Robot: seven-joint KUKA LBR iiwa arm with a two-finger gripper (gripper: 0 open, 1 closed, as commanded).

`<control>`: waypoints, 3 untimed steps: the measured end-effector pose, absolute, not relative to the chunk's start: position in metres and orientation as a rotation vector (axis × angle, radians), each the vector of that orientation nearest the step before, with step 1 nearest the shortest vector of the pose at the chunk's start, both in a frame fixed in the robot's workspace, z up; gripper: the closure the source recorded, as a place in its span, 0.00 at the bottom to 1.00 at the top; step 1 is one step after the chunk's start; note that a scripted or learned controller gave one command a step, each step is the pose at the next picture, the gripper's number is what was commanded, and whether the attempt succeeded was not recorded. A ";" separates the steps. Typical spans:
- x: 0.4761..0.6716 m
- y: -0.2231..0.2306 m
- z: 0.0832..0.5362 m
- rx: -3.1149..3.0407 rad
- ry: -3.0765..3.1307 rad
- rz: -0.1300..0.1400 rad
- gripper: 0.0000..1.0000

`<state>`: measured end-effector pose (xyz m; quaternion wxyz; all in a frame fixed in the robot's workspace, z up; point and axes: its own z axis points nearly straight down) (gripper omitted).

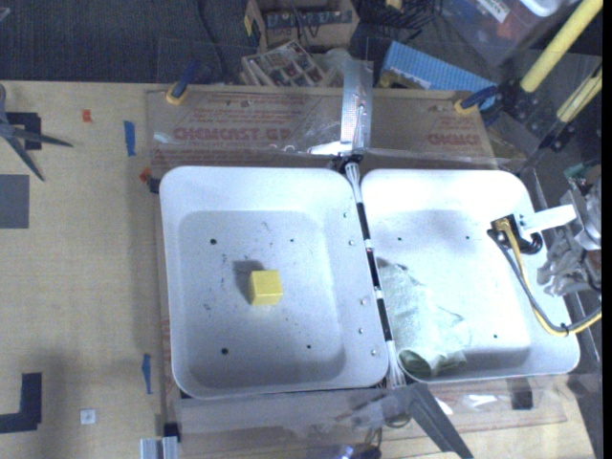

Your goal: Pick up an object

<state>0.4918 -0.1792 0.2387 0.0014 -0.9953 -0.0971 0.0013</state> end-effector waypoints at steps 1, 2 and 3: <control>0.478 -0.162 0.210 -3.124 -0.305 0.004 1.00; 0.500 -0.120 0.241 -3.125 -0.318 0.001 1.00; 0.500 -0.122 0.251 -3.125 -0.313 0.001 1.00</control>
